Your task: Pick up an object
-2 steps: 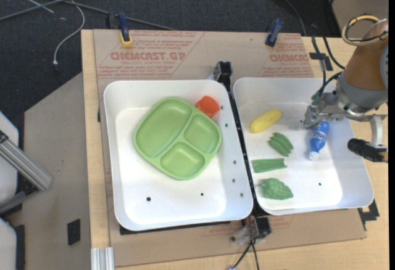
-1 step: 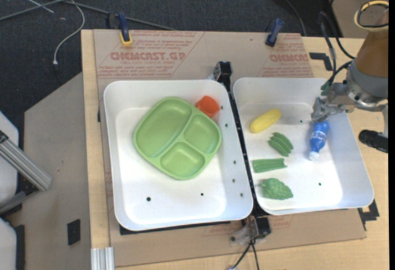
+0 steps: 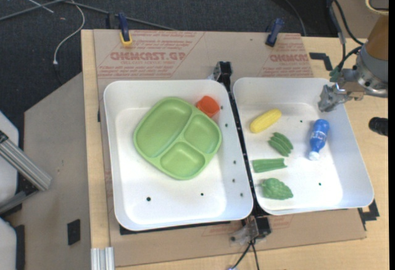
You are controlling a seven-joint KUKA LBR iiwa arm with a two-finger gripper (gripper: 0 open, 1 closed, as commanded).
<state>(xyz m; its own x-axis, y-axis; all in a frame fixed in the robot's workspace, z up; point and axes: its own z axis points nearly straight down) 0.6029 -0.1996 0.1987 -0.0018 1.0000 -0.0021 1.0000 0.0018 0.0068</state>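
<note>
The arm enters at the tabletop's right edge, near its far right corner, its grey wrist angled down and leftward. The hand (image 3: 332, 97) hangs low at the wrist's end, small and metallic, with nothing seen between its tips.

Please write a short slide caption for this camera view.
Pincer above right bin holding corn, bottle and greens; green tray in left bin.
</note>
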